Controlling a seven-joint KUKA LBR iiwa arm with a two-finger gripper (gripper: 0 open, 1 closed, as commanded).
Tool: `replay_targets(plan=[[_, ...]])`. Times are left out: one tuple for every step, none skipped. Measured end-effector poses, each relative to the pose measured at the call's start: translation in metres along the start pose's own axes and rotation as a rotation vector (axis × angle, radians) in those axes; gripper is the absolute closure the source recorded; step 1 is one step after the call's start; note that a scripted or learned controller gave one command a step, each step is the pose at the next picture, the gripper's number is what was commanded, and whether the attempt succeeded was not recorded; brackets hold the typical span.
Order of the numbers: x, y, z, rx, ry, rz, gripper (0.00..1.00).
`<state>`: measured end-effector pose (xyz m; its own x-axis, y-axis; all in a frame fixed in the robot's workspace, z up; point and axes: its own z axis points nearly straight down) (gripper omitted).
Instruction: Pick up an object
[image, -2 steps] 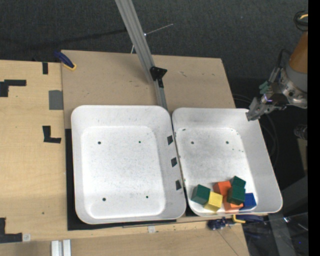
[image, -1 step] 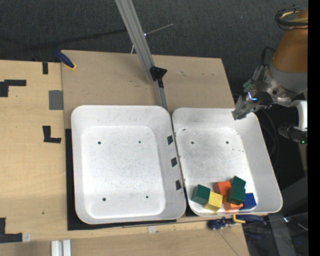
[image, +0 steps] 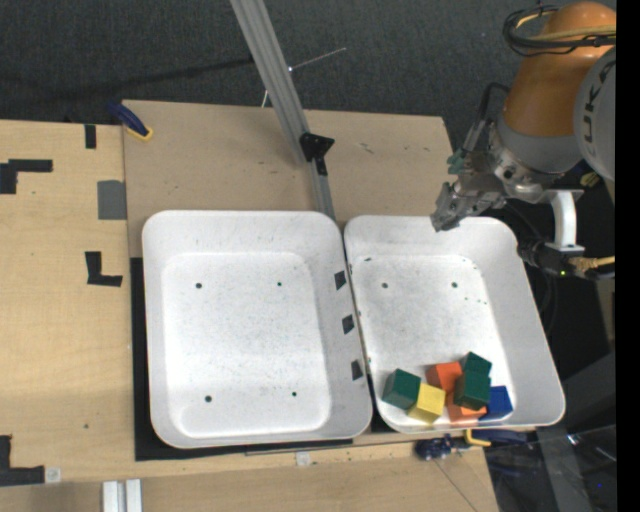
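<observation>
A small heap of blocks lies in the near corner of the right bin (image: 500, 250): a green block (image: 402, 387), a yellow block (image: 429, 400), an orange block (image: 445, 376), a dark green block (image: 476, 378) and a blue block (image: 498, 402). My gripper (image: 446, 214) hangs over the far rim of the right bin, well away from the heap. Nothing shows between its fingertips.
The left bin (image: 240, 330) stands beside the right one, their rims meeting in the middle. A slanted metal bar (image: 285, 85) runs from the top down to the bins' far junction. The wooden bench (image: 60, 300) extends to the left.
</observation>
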<state>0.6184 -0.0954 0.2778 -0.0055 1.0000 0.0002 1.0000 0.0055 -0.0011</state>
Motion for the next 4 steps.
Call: replay_targets(plan=[[0.057, 0.008, 0.002, 0.000, 0.001, -0.001, 1.00], [0.104, 0.017, 0.008, 0.000, 0.000, 0.000, 1.00], [0.145, 0.024, 0.022, 0.001, 0.000, 0.001, 1.00], [0.192, 0.026, 0.051, 0.003, 0.000, 0.000, 1.00]])
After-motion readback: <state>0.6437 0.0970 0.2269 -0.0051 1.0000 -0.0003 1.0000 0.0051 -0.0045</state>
